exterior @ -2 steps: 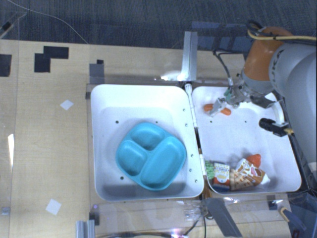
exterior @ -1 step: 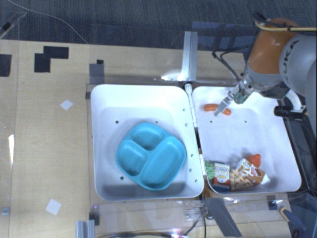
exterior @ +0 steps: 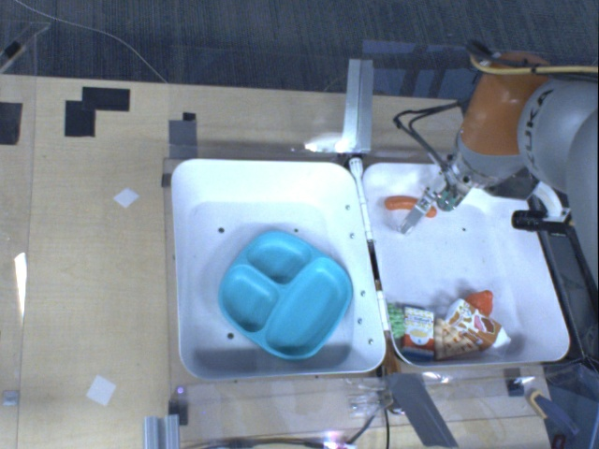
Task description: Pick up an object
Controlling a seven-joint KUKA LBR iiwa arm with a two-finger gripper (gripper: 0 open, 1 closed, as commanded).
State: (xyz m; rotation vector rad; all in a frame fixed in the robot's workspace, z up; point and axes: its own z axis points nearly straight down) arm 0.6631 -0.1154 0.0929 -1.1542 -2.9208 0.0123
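- A robotics lab: a pale wooden counter (exterior: 84,279) carries two shallow white bins (exterior: 271,181) set side by side.
- Metal brackets (exterior: 359,101) at the far edge clamp the bins in place.
- Black square markers (exterior: 94,108) are stuck to the counter at far left.
- A grey industrial arm with an orange band (exterior: 496,110) reaches in from the right, cables (exterior: 421,124) looping beside it.
- Dark carpet (exterior: 234,17) lies beyond.

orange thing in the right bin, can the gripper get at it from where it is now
Probably yes: the gripper hangs right beside the orange thing near the right bin's far-left corner, nothing lies over it, though the bin wall is close.
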